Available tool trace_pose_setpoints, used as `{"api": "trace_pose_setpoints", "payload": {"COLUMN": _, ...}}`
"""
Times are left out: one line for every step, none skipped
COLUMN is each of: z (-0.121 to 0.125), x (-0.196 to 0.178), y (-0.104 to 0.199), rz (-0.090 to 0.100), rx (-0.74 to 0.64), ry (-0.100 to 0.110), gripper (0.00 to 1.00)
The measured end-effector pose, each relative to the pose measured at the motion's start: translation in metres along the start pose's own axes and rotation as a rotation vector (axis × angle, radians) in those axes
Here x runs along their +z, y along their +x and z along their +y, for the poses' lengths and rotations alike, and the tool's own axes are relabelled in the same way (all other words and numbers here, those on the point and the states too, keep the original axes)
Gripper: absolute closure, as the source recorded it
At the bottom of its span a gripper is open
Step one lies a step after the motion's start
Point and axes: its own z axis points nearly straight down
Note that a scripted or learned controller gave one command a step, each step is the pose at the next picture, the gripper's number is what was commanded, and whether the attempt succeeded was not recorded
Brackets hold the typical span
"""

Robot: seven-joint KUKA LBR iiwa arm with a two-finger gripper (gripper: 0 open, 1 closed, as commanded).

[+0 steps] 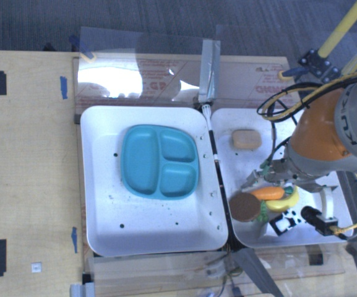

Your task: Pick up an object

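Note:
In the right bin a tan bread-like piece lies near the far wall. A brown round item, an orange carrot, a yellow banana and a small green piece are bunched at the near side. My gripper hangs low over this bunch, right at the carrot's far edge, below the arm's orange band. Whether anything is held cannot be made out. A black-and-white piece lies near the bin's front wall.
The left bin holds a blue divided plate. A clear plastic sheet and a grey upright bar stand behind the bins. Cables loop beside the arm. The wooden bench extends to the left.

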Motion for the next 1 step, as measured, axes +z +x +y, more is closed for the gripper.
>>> {"api": "trace_pose_setpoints", "payload": {"z": -0.0246, "x": -0.0005, "y": 0.0032, "rz": -0.001, "rx": -0.211, "ry": -0.004, "gripper": 0.00}}
